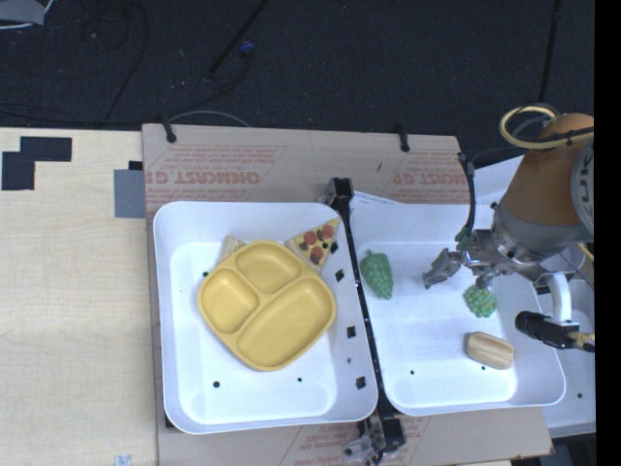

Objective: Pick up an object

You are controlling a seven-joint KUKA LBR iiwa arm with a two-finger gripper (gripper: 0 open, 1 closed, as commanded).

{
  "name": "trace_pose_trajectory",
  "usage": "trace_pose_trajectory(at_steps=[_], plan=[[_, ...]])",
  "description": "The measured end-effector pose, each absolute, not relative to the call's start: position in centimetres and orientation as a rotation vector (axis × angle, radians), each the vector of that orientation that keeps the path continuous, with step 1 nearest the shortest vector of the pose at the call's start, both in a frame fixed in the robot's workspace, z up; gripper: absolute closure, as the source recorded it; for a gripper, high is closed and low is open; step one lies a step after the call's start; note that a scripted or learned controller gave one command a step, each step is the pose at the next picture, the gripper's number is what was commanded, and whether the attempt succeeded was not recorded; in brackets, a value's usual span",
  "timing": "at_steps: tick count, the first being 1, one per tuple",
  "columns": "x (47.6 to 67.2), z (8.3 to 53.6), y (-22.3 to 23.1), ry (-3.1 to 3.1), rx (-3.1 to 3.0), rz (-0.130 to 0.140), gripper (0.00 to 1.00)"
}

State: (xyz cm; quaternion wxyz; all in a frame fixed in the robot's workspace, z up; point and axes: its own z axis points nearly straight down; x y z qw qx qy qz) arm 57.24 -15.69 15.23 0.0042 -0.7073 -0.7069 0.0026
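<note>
We see the fingers [461,272] spread open and holding nothing, low over the right bin [427,357], with a small green broccoli piece [479,301] just beside the nearer fingertip and a larger green leafy piece [377,274] off toward the divider. The right bin also holds a tan bread roll [488,349] near its front. In the left bin [184,377] a yellow divided plate [268,305] lies tilted, with a pizza slice [318,242] touching its upper edge.
</note>
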Motion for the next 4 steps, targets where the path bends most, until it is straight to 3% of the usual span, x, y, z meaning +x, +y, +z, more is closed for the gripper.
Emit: trace_pose_trajectory(at_steps=[1, 2, 3, 4], plan=[[56.2, 10.4, -15.7, -2.215, -2.217, 0.007, 0.00], [56.3, 11.6, -15.8, -2.213, -2.222, 0.005, 1.00], [55.7, 17.7, -15.9, -2.220, -2.227, -0.003, 1.00], [55.8, 20.9, -16.0, -2.224, -2.221, -0.001, 1.00]])
